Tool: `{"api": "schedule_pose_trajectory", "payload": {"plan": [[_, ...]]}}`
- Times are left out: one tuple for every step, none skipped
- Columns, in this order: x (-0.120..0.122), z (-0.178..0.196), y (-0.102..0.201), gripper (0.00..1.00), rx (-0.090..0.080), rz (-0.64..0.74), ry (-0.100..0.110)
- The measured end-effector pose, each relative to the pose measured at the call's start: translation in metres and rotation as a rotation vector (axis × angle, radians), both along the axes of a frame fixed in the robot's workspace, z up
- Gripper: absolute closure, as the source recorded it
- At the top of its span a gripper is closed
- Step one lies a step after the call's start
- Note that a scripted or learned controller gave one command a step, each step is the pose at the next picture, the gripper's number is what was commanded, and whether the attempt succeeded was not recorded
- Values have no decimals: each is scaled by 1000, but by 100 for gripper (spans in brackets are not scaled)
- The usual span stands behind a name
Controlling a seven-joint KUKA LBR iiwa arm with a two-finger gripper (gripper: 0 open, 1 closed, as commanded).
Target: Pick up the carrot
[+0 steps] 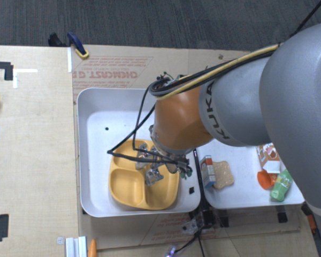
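Carrot [265, 180] sits far off to the right of my end effector [154, 175], in the right bin [241, 196], orange lump touching a green item [281, 187]; too small to read its long axis. End effector hangs low over the yellow divided tray [129, 189] in the left bin [93, 143], close to or touching the tray's middle. Can't tell how far open it is or whether it grips anything, cables and wrist clutter it. A sandwich-like piece [222, 174] and small carton [207, 171] lie between. Arm comes in from the right, orange band above the wrist, pointing steeply down. Next move, I judge: lift, cross rightward over the bin wall to the carrot.
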State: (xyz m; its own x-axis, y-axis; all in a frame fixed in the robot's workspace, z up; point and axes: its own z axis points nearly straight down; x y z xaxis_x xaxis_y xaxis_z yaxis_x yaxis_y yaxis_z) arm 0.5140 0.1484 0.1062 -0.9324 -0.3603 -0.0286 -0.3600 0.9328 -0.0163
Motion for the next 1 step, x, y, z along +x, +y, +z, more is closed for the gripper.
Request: {"api": "schedule_pose_trajectory", "payload": {"plan": [[-13, 134, -14, 100, 9, -133, 25]]}}
